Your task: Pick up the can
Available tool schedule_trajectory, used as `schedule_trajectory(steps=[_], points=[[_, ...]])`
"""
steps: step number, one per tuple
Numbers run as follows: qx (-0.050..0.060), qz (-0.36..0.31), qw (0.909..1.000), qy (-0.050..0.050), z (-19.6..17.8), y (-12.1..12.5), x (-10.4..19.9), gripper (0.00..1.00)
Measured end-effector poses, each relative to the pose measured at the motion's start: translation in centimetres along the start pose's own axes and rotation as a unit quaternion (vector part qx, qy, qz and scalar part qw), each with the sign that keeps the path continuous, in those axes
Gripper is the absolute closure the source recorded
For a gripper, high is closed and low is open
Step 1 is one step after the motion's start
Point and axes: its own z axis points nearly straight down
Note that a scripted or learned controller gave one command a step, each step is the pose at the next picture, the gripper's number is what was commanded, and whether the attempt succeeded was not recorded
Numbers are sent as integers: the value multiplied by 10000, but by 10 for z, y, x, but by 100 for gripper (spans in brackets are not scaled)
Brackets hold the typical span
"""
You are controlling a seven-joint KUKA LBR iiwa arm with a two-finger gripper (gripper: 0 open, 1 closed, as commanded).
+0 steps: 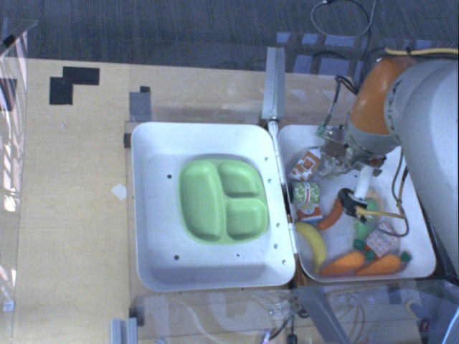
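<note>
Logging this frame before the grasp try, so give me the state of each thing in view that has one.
Can: lying on its side in the right bin.
Green tray: flat in the left bin, compartments bare.
Banana: lying by the carrots.
Gripper: low over the right bin, beside the can.

I see two white bins: the left bin (150, 213) holds a pale green tray (222, 200), and the right bin (423, 253) is full of bright pieces. The can (306, 197) has a green, white and red label. Next to it I make out a yellow banana (313, 242), two orange carrots (362, 264) and a red and white carton (305, 165). My arm (423, 113) is grey with an orange band (373, 99). The bench (72, 213) is light tan wood with black patches (72, 83).
</note>
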Motion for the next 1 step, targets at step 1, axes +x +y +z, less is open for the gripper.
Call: schedule_trajectory(steps=[1], points=[[77, 1855, 9826, -17, -128, -53, 34, 100]])
